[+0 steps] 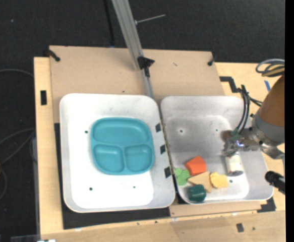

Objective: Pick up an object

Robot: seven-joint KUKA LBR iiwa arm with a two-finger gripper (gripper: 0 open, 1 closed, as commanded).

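In the right bin (197, 115), several small objects lie along the front edge: an orange block (196, 164), a light green piece (181, 175), a tan wedge (199, 179), a yellow piece (219, 180) and a dark green piece (197, 192). My gripper (232, 147) reaches in from the right and hangs over the bin's right part, just right of the orange block and behind the yellow piece. A small white piece (233, 164) shows directly below the gripper; whether it is a loose object or part of the gripper is unclear.
The left bin (76, 185) holds a teal divided plate (120, 145). A slanted metal pole (129, 29) rises behind the bins. The arm's orange band (274, 105) and cables stand at the right edge, over the bin's right rim.
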